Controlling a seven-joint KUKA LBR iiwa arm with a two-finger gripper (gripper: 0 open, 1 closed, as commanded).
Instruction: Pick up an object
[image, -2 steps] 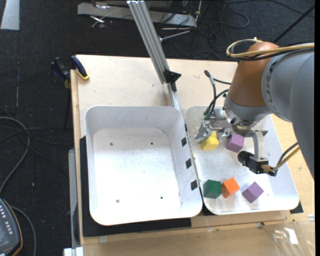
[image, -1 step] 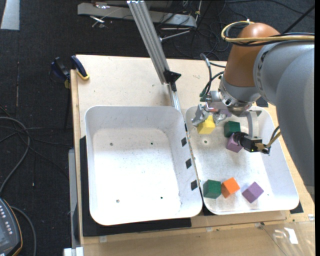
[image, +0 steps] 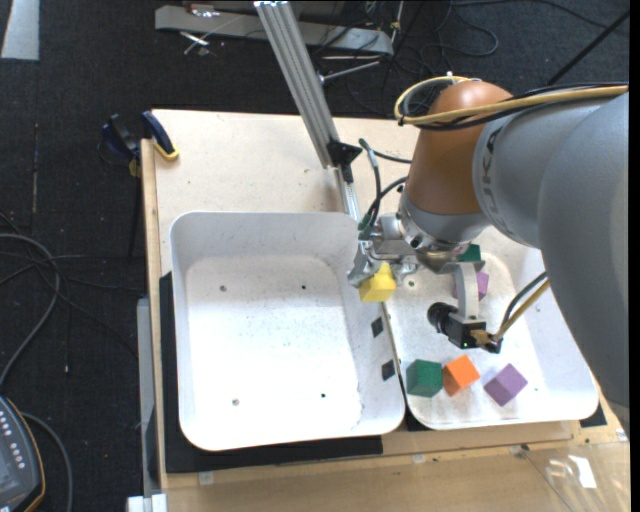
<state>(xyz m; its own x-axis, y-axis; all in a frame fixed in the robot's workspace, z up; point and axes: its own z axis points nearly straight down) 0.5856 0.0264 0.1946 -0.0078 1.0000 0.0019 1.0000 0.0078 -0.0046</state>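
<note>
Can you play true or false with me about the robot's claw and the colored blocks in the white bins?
1. The claw has a yellow block between its fingers. True.
2. A green block, an orange block and a purple block sit in the right bin. True.
3. The orange block is in the left bin. False: it sits in the right bin, between the green and purple ones.
4. The yellow block lies flat in the middle of the left bin. False: it is at the claw, above the edge where the two bins meet.
</note>
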